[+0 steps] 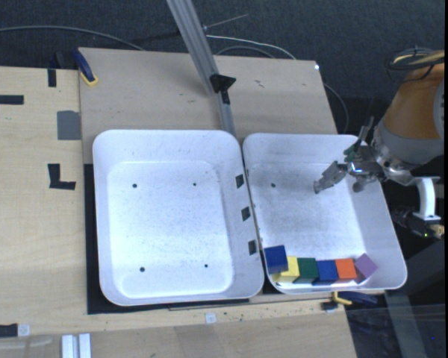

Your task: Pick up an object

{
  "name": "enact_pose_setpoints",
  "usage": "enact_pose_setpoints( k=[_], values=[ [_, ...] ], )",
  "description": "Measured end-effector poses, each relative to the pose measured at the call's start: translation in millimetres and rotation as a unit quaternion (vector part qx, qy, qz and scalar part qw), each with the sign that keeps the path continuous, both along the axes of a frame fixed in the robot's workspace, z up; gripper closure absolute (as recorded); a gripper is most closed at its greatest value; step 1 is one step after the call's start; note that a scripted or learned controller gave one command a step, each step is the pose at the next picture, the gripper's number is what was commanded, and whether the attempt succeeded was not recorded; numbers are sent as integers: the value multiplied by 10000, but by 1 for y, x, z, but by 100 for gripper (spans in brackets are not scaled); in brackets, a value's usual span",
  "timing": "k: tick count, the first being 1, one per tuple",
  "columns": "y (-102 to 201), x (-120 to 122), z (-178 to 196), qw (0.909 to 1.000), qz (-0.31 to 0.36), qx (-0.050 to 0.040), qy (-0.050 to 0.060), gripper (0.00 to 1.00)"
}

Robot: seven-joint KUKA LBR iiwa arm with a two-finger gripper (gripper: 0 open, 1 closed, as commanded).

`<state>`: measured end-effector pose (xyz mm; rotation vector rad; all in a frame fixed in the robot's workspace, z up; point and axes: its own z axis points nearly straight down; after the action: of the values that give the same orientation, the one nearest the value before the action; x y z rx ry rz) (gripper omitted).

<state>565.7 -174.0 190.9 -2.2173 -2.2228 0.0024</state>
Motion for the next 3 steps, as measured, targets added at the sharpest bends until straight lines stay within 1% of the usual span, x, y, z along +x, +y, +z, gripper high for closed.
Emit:
enact_pose_setpoints(
  k=[1,2,3],
  values=[
    [-29,-5,43,10000,-16,-14,-28,0],
    [-34,3,105,10000,-4,-15,-43,0],
    [-34,7,-15,10000,-10,7,32,0]
  ],
)
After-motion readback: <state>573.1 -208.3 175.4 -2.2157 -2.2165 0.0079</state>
